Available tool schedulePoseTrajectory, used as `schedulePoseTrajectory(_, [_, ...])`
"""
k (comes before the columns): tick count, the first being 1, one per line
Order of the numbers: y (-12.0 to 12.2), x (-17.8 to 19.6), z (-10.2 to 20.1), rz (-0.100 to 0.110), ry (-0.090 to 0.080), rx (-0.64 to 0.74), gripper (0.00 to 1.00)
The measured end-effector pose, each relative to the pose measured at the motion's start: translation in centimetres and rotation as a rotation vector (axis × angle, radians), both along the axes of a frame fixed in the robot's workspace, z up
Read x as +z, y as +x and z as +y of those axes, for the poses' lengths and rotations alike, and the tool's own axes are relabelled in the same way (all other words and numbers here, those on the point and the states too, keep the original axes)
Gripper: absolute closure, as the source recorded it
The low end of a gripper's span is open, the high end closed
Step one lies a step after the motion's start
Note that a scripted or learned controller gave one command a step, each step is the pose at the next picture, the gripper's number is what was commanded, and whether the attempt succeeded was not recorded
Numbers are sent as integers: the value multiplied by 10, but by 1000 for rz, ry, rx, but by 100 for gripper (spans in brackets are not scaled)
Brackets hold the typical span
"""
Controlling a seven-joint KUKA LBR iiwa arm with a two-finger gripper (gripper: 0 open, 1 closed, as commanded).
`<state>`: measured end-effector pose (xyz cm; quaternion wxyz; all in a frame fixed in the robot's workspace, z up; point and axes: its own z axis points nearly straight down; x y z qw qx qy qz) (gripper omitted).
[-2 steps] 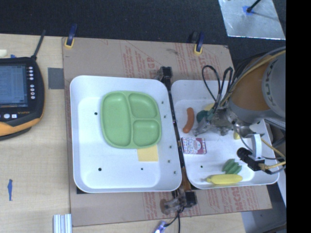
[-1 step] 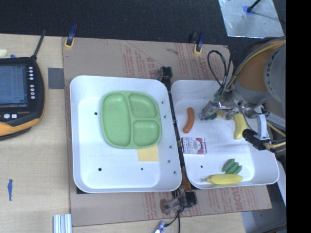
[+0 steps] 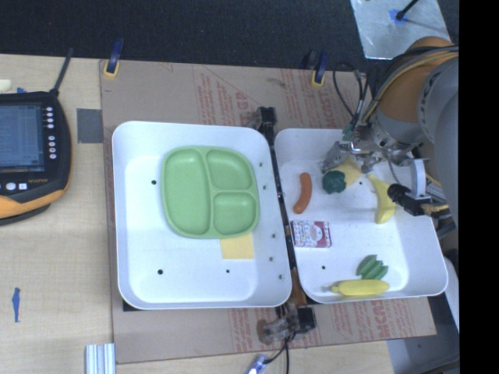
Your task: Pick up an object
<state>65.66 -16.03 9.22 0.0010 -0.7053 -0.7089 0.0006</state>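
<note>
Camera view: gripper (image 3: 352,159) low in right bin (image 3: 425,283), fingers spread, gripping nothing; dark green ball (image 3: 334,181) just below the fingertips; sausage (image 3: 302,192) left of it; banana (image 3: 381,202) right; divided plate (image 3: 210,191) in left bin (image 3: 136,275).

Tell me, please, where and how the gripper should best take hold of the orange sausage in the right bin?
Grip the orange sausage at its middle, fingers closing across its narrow width from left and right, coming straight down from above. It lies flat on the right bin floor, long axis running roughly up-down in the view, slightly curved, with bare floor on both sides. The bin's left wall is close, so that side looks tighter.
</note>
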Motion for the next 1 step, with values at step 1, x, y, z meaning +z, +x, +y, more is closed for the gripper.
schedulePoseTrajectory(1, [-1,12,-1,13,3,4,100])
